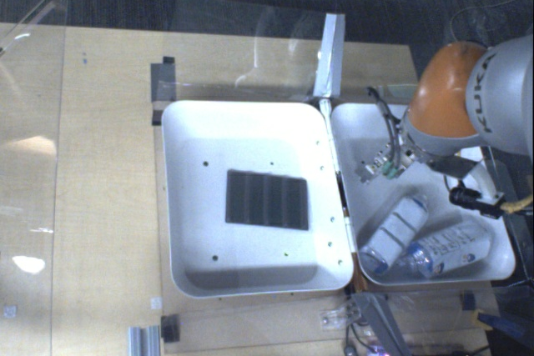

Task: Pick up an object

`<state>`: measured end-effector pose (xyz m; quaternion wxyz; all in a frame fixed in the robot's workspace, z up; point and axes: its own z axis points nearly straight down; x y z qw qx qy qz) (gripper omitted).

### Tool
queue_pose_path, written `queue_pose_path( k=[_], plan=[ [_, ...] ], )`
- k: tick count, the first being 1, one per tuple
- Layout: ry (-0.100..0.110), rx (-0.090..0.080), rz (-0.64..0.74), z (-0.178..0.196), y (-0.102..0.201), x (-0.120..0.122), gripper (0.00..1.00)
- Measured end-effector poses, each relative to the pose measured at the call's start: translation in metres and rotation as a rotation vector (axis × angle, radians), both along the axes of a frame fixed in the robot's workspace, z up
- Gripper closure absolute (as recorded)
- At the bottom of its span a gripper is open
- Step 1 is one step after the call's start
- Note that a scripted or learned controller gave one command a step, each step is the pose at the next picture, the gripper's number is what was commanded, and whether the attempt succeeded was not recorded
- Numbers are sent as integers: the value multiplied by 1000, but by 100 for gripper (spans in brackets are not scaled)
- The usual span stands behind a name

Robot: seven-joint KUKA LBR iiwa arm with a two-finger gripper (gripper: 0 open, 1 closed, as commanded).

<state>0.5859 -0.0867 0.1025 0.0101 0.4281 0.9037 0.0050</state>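
The robot's claw point(385, 165) hangs low over the upper middle of the shallow white right-hand bin point(359, 129), a small metal assembly with a touch of green, reached down from the grey arm with its orange band point(446, 92) entering from the right. How far the claw stands open cannot be told at this angle, and nothing can be made out in its grip.

Below and to the right of the claw, two clear plastic bottles lie on their sides on the bin floor. The nearer one, a clear bottle with a pale white label point(392, 231), points its cap toward the bin's lower left corner. Just beside it, toward the lower right, rests a clear bottle with a blue-printed label point(446, 248), lying nearly along the front wall. The two appear to touch near their cap ends. Both lie apart from the claw.

A black cable fitting point(467, 198) juts from the arm above the bottles.

To the left, the larger shallow white left-hand bin point(188, 179) sits edge to edge with the first, a dark ribbed rectangular panel point(267, 200) on its floor. Both bins rest on the light wooden table point(100, 179), with a clear plastic screen point(33, 162) across its left side.
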Motion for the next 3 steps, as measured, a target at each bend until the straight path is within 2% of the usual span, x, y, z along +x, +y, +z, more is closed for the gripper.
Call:
queue_pose_path(
  k=[1,2,3],
  plan=[
    [0,0,0,0,0,0,0],
    [12,2,-179,-14,-23,35,0],
    [14,4,-381,68,-49,9,0]
  ],
)
